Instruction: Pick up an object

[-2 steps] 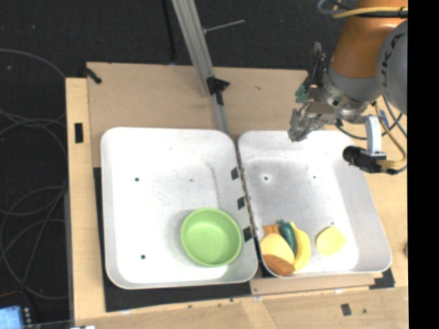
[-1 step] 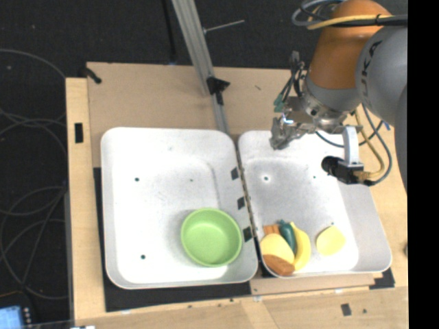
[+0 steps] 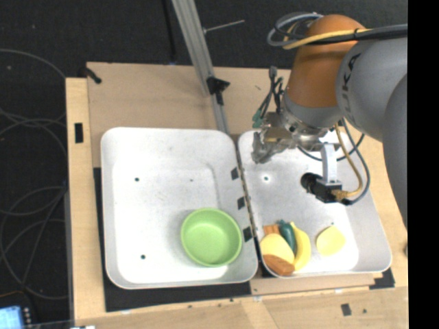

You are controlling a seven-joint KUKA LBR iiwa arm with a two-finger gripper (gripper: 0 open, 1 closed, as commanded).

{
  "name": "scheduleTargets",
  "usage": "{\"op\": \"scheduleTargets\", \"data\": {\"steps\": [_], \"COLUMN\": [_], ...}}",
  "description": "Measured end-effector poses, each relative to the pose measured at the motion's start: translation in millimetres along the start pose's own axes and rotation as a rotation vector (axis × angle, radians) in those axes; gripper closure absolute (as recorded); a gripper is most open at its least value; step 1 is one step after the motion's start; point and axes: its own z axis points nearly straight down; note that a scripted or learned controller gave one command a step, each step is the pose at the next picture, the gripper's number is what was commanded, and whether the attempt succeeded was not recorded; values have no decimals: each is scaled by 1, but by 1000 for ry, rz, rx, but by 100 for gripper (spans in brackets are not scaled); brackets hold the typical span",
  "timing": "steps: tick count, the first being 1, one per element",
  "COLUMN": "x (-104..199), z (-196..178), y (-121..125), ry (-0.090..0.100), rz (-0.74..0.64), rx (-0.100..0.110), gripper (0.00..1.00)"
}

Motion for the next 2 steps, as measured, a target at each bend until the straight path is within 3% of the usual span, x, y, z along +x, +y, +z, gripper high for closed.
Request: {"op": "scheduleTargets", "data": {"steps": [2], "x": [96], "z": [-2], "y": [-38], "ry": [4], "rz": [-7], "rx": [1], "gripper": [100]}}
